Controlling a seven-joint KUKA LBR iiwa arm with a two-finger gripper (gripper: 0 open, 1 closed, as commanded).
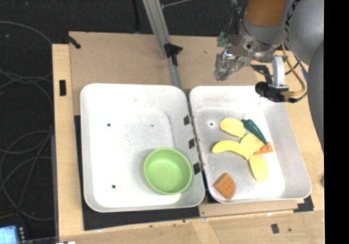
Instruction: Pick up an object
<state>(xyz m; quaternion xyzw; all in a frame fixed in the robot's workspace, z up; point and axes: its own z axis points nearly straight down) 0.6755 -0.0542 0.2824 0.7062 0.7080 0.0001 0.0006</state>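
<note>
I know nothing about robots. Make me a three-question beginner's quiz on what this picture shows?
1. True or false: the green bowl sits in the left bin.
2. Which lies nearest the front rim of the right bin? A) waffle-patterned piece B) dark green piece C) orange carrot piece
3. Fill in: the gripper hangs above the bench just ____ the right bin's far edge.

Key: 1 true; 2 A; 3 beyond.

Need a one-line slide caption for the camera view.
Gripper hovers above the right bin's far edge; yellow pieces inside, green bowl in left bin.
</note>
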